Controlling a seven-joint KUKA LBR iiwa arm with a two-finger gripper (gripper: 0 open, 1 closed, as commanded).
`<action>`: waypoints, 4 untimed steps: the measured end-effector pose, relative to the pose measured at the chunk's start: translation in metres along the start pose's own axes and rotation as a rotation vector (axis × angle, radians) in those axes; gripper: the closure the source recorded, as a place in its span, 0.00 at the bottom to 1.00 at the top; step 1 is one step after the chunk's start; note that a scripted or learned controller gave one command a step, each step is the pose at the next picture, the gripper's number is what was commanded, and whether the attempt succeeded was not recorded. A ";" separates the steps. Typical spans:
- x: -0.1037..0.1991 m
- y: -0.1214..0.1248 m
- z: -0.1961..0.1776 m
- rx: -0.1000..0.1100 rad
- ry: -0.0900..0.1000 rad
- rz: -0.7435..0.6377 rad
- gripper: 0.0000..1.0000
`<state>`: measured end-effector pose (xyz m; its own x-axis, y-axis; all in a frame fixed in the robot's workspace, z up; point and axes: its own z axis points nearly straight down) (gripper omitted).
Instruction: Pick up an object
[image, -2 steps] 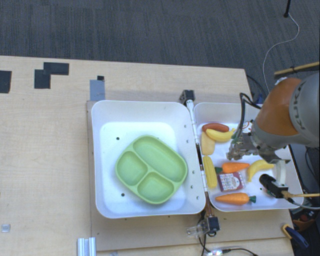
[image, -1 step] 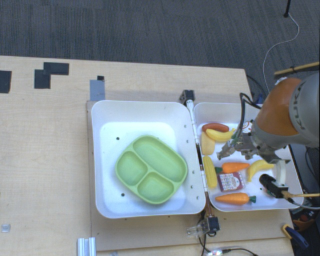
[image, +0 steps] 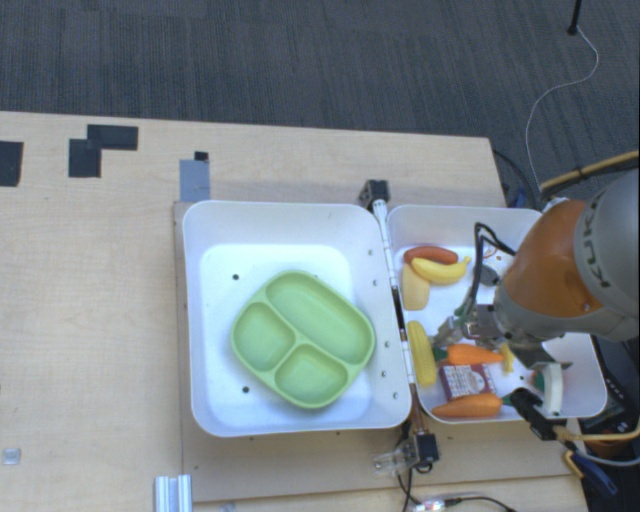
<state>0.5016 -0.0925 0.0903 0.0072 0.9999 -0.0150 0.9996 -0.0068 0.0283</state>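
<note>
Two white bins (image: 200, 300), one green divided plate (image: 303, 339), two carrots (image: 465, 406); end effector (image: 462, 330) grip state unclear.

Count from my side: 2 white bins (image: 196, 300) on the tabletop (image: 90, 320). Left bin: 1 green plate (image: 303, 338) with 3 compartments. Right bin (image: 590, 395): 1 hot dog (image: 430, 254), 1 banana (image: 440, 269), 1 pale yellow piece (image: 415, 291), 1 corn cob (image: 421, 354), 2 carrots (image: 466, 406), 1 red-and-white packet (image: 466, 381). More bits sit under my arm, too hidden to count. Tabletop also carries 3 black marks (image: 100, 148) at far left.
</note>
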 end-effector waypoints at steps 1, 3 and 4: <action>0.003 0.001 -0.010 0.003 0.008 -0.005 1.00; 0.003 0.003 -0.020 -0.001 0.007 -0.006 1.00; 0.003 0.003 -0.020 0.000 0.007 -0.007 0.00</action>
<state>0.5039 -0.0888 0.1106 0.0003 1.0000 -0.0079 0.9996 0.0000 0.0286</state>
